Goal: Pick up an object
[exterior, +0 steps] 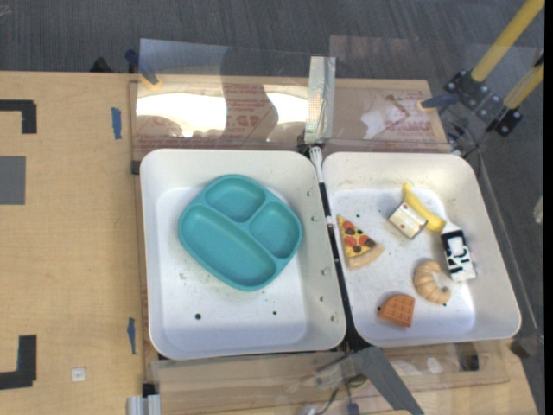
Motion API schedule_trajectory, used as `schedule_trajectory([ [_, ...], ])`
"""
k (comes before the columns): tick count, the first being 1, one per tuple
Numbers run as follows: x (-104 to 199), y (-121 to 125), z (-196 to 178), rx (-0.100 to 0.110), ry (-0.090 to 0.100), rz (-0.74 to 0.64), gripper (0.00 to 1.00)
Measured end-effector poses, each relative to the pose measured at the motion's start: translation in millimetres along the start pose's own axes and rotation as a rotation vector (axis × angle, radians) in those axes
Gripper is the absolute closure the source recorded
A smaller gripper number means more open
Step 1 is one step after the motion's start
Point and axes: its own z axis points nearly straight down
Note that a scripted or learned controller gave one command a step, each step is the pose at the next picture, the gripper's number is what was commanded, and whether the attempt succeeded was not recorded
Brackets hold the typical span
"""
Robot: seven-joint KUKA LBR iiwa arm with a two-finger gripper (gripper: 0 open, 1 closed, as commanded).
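Crowding worries us: in the right shallow white bin [380,188] the yellow toy banana [423,207] touches the cream block [404,221], and the tan croissant [431,281] lies just beside the black-and-white carton [456,254], so a grab may nudge or catch two. We cannot tell the pincer's state.

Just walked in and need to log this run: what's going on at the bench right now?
Nothing is being handled at this moment. The left bin holds a teal divided plate. The right bin holds the small toy foods: a pizza slice, a banana beside a small white block, a black-and-white carton, a croissant and a waffle. All lie loose on the bin floor, so no pick has happened yet.
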Motion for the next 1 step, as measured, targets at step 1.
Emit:
schedule_trajectory([
  [1, -0.4, -0.3, -86.5, 0.001, 0.001, 0.542, 1.0],
])
